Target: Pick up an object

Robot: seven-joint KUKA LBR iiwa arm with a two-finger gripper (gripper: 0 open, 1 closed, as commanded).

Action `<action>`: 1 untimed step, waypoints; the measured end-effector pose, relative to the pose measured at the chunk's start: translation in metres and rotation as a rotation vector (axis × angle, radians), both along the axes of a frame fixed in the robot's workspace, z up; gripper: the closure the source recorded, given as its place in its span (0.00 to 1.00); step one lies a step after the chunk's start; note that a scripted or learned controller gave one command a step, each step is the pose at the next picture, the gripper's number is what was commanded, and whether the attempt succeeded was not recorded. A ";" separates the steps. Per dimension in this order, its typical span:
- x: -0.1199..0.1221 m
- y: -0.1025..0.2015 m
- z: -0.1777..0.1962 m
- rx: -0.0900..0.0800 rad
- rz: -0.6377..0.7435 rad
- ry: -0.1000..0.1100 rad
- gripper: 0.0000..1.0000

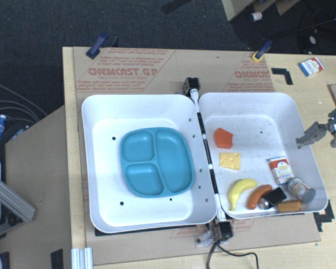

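We see the bench [157,66], a brown board printed with red lettering, bearing two shallow white bins side by side. The gripper [316,132] sits at the view's right edge, just over the right rim of the right bin [252,102]; whether its jaws are parted or closed we cannot tell, and nothing shows between them. The left bin [101,111] lies well to the left of the jaws, across the central divider, and holds a blue sectioned plate [157,161] near its middle, with bare white floor all around the plate.

All the loose objects lie in the right bin, to the left of the jaws and nearer the view's bottom. Nearest the jaws is a small red-and-white packet [279,169], just inside the right wall. Below it, crowded into the bin's lower right corner, are a grey cylindrical item [300,189], a black block [276,196], a sausage-shaped piece [259,195] and a yellow banana [240,190], touching or nearly so. Farther left, apart from that cluster, lie a yellow slab [230,160] and an orange wedge [223,138]. The upper half of the right bin's floor is open.
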State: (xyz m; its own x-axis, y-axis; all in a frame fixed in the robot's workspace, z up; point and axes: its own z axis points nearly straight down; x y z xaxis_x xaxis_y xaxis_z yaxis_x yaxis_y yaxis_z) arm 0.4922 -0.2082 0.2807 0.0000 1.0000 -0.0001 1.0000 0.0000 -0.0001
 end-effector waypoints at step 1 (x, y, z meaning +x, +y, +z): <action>-0.003 -0.011 -0.189 0.009 0.002 0.007 0.00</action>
